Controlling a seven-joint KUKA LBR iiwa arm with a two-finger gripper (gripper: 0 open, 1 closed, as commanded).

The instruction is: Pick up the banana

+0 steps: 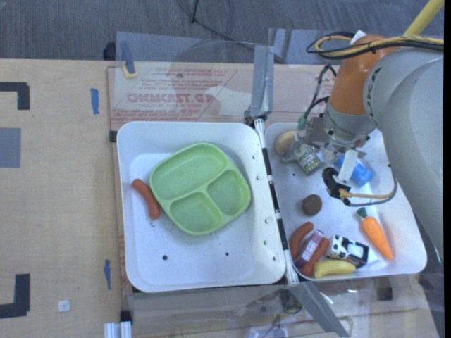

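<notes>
Arm [394, 111] comes in from the right, grey body with orange band, hanging over the far part of the right bin [409, 259]. Tabletop [56, 189] is light wood with the two white bins side by side. Left bin [211, 270] holds a green divided plate [201, 187], with a small sausage [147, 198] lying just off its left edge. Pincer [310, 153] sits low at the right bin's far-left area, by a pale roundish item [285, 142]; can't tell if it's wide or narrow, clutter hides it. Nearby: a blue item [356, 171] and a brown ball [312, 204]. Carrot [375, 236] lies toward the right side. Banana [334, 267] lies flat at the right bin's near edge, well apart from the pincer, just beside a black-and-white toy [350, 248] and red sausages [308, 241].
</notes>
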